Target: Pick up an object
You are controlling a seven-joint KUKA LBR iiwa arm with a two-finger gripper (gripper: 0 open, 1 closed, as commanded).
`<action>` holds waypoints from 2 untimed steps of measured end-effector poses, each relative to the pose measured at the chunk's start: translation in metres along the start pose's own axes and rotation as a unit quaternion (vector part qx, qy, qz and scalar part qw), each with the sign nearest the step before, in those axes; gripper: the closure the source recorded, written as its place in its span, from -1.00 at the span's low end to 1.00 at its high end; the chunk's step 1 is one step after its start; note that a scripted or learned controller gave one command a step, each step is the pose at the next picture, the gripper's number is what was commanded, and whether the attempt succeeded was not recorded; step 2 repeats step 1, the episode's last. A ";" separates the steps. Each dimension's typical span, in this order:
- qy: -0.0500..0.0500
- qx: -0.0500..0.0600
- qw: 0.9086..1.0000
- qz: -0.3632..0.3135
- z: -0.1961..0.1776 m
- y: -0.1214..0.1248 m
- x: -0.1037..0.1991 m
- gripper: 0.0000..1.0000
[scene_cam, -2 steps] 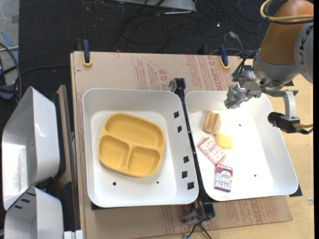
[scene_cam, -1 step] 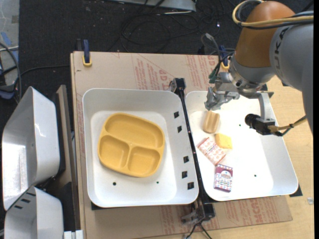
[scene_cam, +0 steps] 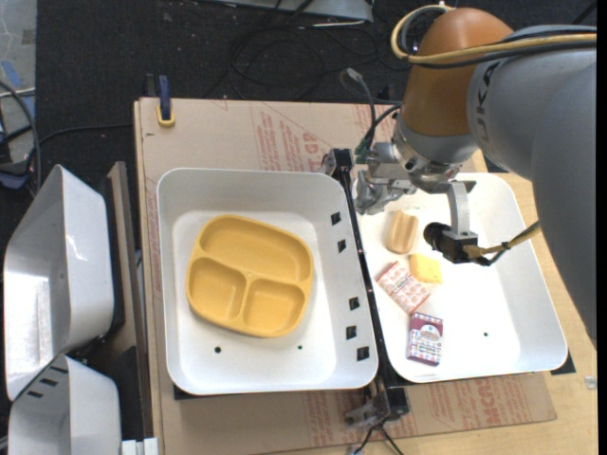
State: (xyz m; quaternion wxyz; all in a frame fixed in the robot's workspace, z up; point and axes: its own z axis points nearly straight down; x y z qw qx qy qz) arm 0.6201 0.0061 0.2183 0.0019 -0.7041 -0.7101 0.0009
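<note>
On the table point(scene_cam: 247, 131), the left bin point(scene_cam: 171, 254) holds a yellow plate point(scene_cam: 250, 275). It is a rounded square with three compartments, one long across the top and two smaller below, and it lies flat and slightly turned near the bin's middle. Past the wall where the two bins meet, my claw point(scene_cam: 379, 190) hangs over the upper left corner of the right bin point(scene_cam: 531, 301), close to that shared wall. I cannot tell from this angle whether the claw is spread or pressed together, and I see nothing gripped in it. Just below and to the right of it lies a tan roll point(scene_cam: 401, 231), short and rounded, standing on end or nearly so, apart from the claw. Below the roll is a pink packet point(scene_cam: 405, 287) with a red pattern, lying flat and askew. A yellow block point(scene_cam: 425, 269) sits at its upper right edge, touching or nearly touching it. Further down, on its own, a dark red box point(scene_cam: 425, 337) with pale print lies flat on the bin floor. My arm point(scene_cam: 531, 93) comes in from the upper right, with the orange band bulging above the wrist and the grey link filling the corner, and the wrist is tipped down toward the bin's upper left.
</note>
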 end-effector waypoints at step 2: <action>0.000 -0.002 1.000 -0.001 -0.010 0.000 0.061 1.00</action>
